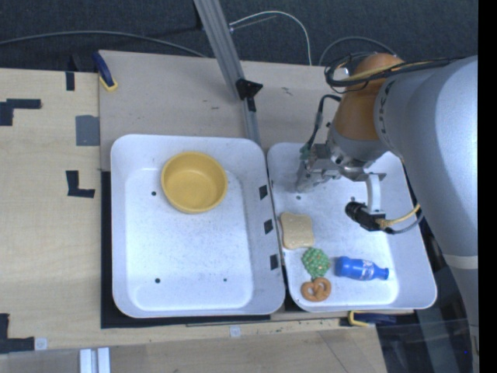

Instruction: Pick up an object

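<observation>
In the right bin (404,278) lie a tan sponge-like square (296,229), a green knobbly toy (314,261), a brown pretzel (316,289) and a small blue bottle (359,269) on its side. My gripper (304,183) reaches down into the back left part of that bin, its tip just above the bin floor and a little behind the tan square. Nothing shows between its fingers. A yellow bowl (193,180) sits upright in the left bin (140,286), toward the back.
A grey metal pole (224,45) slants from the top of the view down to the gap between the bins. Cables (272,18) loop on the bench behind the bins. The grey arm (443,146) covers the right bin's right side.
</observation>
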Controlling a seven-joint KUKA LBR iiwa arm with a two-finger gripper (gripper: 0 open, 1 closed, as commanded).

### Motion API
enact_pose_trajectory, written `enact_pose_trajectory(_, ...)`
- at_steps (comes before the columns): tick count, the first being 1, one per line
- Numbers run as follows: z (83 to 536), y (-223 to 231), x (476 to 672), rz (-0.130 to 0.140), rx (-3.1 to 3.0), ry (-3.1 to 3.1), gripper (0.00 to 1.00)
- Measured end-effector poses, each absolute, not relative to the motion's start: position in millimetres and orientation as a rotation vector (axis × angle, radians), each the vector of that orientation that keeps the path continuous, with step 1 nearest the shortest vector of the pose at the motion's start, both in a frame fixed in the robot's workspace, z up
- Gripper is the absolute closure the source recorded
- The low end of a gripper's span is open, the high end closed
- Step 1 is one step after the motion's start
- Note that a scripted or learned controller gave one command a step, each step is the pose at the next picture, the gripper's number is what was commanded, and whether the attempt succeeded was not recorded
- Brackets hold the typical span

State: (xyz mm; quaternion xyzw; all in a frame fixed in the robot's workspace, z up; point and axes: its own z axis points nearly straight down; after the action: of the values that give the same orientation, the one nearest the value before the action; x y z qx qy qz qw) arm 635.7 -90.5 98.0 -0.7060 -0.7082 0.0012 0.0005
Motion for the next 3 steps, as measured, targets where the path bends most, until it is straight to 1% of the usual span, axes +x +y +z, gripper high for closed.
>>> enact_pose_trajectory(1, 145.9, -98.8, 638.8, -0.003, -2.222, -2.225, 1.0)
enact_pose_trajectory(2, 201.5, -91.4, 632.6, -0.005, -2.221, -2.226, 1.0)
enact_pose_trajectory(3, 254.7, -90.9, 633.6, -0.004, -2.221, -2.226, 1.0)
